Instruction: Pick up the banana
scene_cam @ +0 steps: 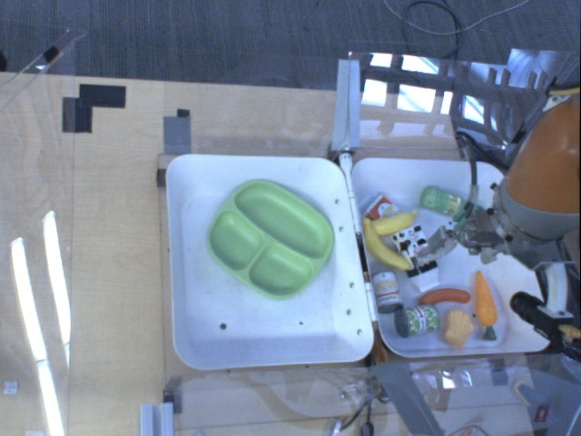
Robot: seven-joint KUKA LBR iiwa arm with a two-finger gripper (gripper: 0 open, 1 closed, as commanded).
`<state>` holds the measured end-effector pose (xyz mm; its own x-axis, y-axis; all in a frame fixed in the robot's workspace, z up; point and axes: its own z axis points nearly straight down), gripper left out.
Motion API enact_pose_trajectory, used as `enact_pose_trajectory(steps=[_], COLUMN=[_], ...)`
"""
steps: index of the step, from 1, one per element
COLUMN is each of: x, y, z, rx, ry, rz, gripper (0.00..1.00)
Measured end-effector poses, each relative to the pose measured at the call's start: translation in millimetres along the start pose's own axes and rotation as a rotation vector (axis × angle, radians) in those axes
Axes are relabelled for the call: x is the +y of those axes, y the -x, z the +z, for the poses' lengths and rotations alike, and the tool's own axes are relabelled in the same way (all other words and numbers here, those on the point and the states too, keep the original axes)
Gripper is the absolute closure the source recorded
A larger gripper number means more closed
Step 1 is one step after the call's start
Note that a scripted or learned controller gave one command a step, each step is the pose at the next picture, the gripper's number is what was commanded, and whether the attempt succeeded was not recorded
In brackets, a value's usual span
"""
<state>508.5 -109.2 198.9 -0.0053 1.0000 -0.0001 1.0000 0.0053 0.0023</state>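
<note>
Camera view, looking down at a slant on two shallow white bins side by side on a pale wooden bench [109,243].

In the left bin [195,334]: a green divided plate [270,237] with three compartments, lying near the middle, tilted against the bin's edges.

In the right bin [526,339]: a cluster of toy food and small packages. Banana [383,242] at the bin's left side, just beside the wall shared with the left bin, curved, lying flat; a second yellow curved piece crossing its upper end. Touching or just beside the banana on its right, a black-and-white patterned item [414,240]. Farther back, a green bottle [441,199] on its side. Toward the front: a small can [387,291], a green-labelled can [419,320], a red sausage [445,295], a yellow corn piece [458,327], an orange carrot [486,302].

Gripper [438,243] low over the bin's middle, right of the banana and close above the patterned item. Cannot tell how far the jaws stand open, nor whether anything sits between them.
</note>
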Motion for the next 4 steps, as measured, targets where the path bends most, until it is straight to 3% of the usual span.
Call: enact_pose_trajectory(steps=[1, 2, 3, 4], x=[97.1, 98.7, 100.9, 162.4], y=[-25.2, -22.5, -25.0, -83.0], z=[64.6, 110.8, 100.0, 13.1], rx=[0.001, -0.004, -0.002, 0.000], ry=[0.000, 0.008, 0.013, 0.005], rz=[-0.018, -0.175, -0.177, -0.095], gripper=[0.00, 0.00, 1.00, 1.00])
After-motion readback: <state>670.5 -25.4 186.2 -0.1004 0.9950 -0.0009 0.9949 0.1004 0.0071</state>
